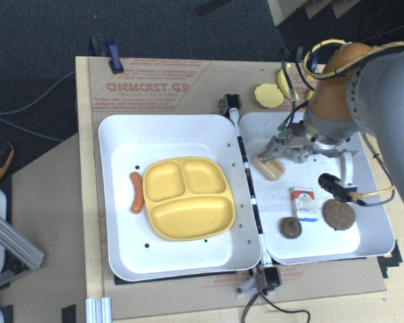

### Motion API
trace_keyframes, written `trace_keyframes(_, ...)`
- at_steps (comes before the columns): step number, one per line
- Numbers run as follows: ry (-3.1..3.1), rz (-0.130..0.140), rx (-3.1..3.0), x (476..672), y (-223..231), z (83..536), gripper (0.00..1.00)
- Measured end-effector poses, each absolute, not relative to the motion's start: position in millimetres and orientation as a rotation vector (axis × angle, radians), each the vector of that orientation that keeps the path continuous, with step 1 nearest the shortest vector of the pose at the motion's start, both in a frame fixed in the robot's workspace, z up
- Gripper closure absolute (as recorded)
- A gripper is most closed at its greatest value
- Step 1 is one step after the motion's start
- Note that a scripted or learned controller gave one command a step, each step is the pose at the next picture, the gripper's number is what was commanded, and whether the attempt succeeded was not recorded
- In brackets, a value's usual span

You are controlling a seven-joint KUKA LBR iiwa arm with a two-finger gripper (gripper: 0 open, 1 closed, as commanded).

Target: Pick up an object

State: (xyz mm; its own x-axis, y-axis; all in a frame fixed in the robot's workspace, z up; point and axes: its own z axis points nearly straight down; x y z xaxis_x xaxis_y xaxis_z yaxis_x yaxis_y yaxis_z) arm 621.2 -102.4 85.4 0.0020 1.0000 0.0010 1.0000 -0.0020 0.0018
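Currently, camera view: gripper [287,148] low over the right bin [370,244], upper left quarter; whether it is apart or together I cannot tell, the wrist hides that. Nearest candidate is a tan block [269,167], touching or just beside the gripper at about 7 o'clock from it, near the bin's left wall. Its long axis runs roughly 10 to 4 o'clock, the blunt end toward 4. Other options lie further toward 5 o'clock: small carton [304,204], brown round piece [290,228], brown disc [339,215]. Left bin [114,140] carries a yellow divided tray [188,198] and an orange sausage [136,192]. Judgement: the block suits best.
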Motion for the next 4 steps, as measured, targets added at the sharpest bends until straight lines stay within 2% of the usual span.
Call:
trace_keyframes(1, 2.213, 0.004, 2.226, 544.5, -133.2, 88.0, 0.00)
trace_keyframes(2, 2.220, 0.003, 2.220, 514.0, -117.0, 151.2, 0.00)
trace_keyframes(3, 2.208, 0.009, 2.211, 487.0, -109.3, 88.1, 0.00)
trace_keyframes(4, 2.209, 0.016, 2.206, 485.4, -110.2, 90.1, 0.00)
